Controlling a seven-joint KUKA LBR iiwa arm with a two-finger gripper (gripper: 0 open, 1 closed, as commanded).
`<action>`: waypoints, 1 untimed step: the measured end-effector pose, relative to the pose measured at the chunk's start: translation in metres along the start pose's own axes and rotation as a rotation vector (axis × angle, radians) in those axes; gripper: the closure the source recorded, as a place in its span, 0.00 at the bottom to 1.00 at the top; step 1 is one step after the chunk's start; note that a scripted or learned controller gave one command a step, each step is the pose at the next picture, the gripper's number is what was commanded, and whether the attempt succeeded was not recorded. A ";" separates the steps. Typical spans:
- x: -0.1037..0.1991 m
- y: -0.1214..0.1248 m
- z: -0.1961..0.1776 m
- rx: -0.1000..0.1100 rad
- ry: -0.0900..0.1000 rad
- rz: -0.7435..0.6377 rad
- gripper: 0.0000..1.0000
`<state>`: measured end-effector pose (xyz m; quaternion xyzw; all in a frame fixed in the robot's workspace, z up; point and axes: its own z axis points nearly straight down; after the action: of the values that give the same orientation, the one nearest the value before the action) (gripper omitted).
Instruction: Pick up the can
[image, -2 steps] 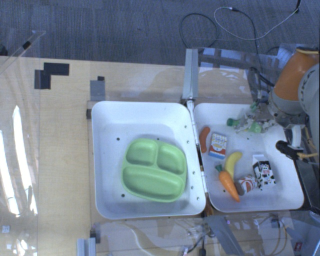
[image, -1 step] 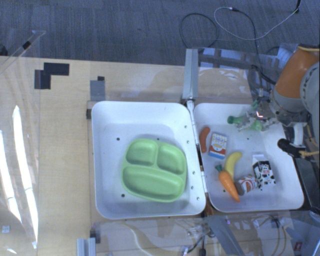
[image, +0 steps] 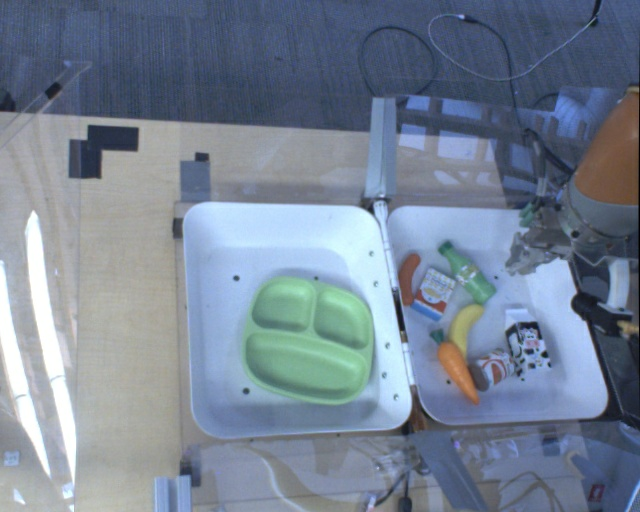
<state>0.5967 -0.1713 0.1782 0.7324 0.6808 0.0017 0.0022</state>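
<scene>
Looking down, the left bin (image: 210, 300) holds a green divided tray (image: 310, 340). The right bin (image: 585, 395) has the can (image: 493, 368) lying beside a carrot (image: 457, 370), plus a banana (image: 465, 325), green bottle (image: 467, 272) and small carton (image: 433, 290). The gripper (image: 527, 250) hovers above that bin.

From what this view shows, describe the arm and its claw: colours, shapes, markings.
The arm enters from the right with a broad, rounded orange band above a grey wrist section. Below it the claw is a small grey metal assembly with thin parts, blurred here. Dark housing sits beside it. No markings are legible.
</scene>
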 end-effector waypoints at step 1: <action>0.053 -0.053 -0.012 0.003 0.001 0.039 1.00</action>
<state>0.5475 -0.1142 0.1903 0.7454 0.6666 0.0009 0.0007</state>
